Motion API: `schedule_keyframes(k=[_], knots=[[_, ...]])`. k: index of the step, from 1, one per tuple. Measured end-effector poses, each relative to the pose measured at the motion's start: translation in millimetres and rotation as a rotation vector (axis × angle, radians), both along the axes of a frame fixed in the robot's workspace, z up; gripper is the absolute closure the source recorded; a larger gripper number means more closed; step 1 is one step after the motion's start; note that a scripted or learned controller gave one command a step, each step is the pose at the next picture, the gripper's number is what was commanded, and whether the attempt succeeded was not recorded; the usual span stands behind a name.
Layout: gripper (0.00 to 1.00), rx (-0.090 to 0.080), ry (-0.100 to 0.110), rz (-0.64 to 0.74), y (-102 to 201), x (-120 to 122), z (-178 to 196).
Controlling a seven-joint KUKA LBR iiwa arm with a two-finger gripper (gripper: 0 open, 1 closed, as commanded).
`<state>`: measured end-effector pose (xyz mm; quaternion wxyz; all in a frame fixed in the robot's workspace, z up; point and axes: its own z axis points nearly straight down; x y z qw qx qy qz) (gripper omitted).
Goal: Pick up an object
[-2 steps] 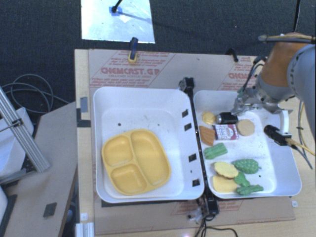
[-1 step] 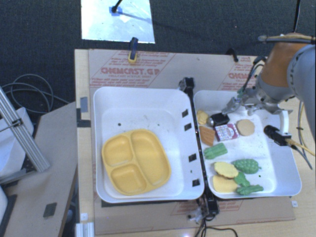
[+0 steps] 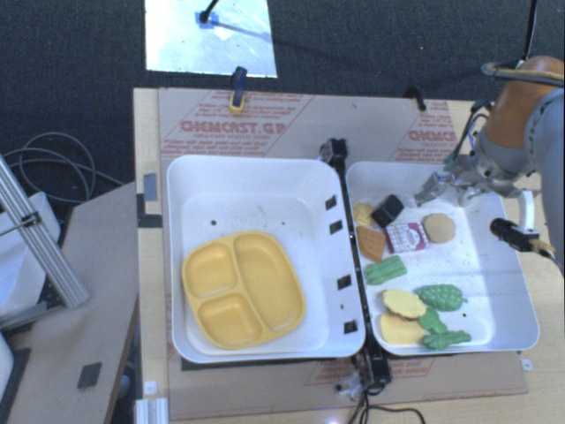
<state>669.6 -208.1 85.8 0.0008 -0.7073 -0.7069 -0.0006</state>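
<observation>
My gripper (image 3: 448,193) hangs over the back of the right bin (image 3: 503,281), open, with nothing between its fingers. Just below it lies a round tan cookie (image 3: 439,228). To the left of that are a red and white packet (image 3: 406,237) and a black block (image 3: 387,210). An orange-brown piece (image 3: 372,243) and a small yellow piece (image 3: 362,215) lie by the bin's left wall. A green pickle (image 3: 386,270) rests further forward. Near the front are yellow pieces (image 3: 403,304) and green toy vegetables (image 3: 441,297).
The left bin (image 3: 221,184) holds a yellow divided plate (image 3: 243,287). A black divider with clips (image 3: 340,228) runs between the bins. A yellow clamp (image 3: 237,101) sits at the back of the board.
</observation>
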Motion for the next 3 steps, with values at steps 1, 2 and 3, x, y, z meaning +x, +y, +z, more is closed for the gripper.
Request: schedule_keyframes(k=[1, 2, 3], knots=[[0.00, 0.000, -0.003, 0.011, 83, 0, -1], [0.00, -0.005, -0.005, -0.002, 9, -1, 0], [0.00, -0.002, -0.004, 0.002, 2, 0, 0]])
